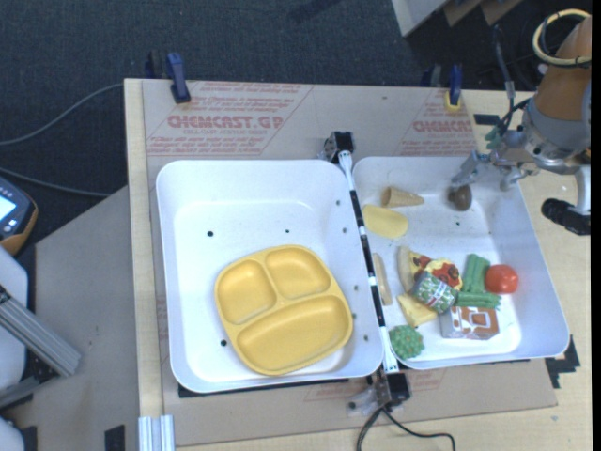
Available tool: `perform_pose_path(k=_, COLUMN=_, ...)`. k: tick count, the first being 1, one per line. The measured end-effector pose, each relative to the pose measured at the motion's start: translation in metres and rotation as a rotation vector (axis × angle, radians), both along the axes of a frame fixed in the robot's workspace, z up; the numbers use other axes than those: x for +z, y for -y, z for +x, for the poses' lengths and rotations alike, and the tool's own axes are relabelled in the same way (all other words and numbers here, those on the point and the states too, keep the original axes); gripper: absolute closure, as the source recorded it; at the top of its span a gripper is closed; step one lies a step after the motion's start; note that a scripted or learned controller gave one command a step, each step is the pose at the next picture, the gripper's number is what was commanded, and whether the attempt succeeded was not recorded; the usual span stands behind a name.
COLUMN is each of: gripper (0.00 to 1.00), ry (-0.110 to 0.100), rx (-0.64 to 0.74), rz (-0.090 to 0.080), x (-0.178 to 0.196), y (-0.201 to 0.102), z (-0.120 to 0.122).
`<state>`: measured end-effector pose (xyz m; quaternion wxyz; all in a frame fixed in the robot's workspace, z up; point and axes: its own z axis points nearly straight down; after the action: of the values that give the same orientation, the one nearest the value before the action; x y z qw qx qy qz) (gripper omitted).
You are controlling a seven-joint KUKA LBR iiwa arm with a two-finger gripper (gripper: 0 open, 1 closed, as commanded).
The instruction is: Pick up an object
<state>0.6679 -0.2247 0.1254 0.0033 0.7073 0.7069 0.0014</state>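
The right bin (535,252) holds the toy food: a tan cone (402,196), a pale yellow chip (385,222), a red tomato (502,278), a green pepper (475,272), a broccoli floret (407,341), a small printed box (470,322) and a patterned can (434,290). My gripper (462,188) reaches in from the upper right and hangs low over the far part of this bin. A small dark brown lump (459,197) sits right at its tip. The tan cone lies a short way to its left.
A yellow divided plate (285,308) lies in the left bin (188,205). A black hinge strip (362,242) runs between the two bins. Blue clamps (176,75) hold the board at the back. The food is crowded in the right bin's near half.
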Motion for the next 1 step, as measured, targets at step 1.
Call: perform_pose_path(k=1, gripper=0.00, ry=-0.012, rx=0.004, rz=0.006, x=-0.0433, y=-0.0312, z=-0.0021)
